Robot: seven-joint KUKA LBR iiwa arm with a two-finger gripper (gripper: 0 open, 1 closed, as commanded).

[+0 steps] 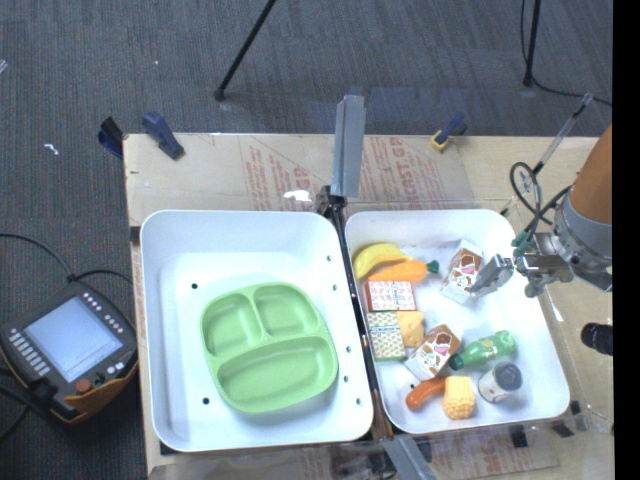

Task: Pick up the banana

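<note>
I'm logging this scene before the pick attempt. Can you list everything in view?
banana: 1, yellow, right bin's far-left corner
carrots: 2, orange, one beside banana, one near front
small cartons: 5, printed, mid right bin
bottle: 1, green, right bin front
corn: 1, yellow, right bin front
divided tray: 1, green, left bin
bins: 2, white, bench
handheld controller: 1, grey, floor left
clamps: 2, blue, bench's far edge
arm: 1, grey-orange, right
pincer: 1, over right bin
</note>
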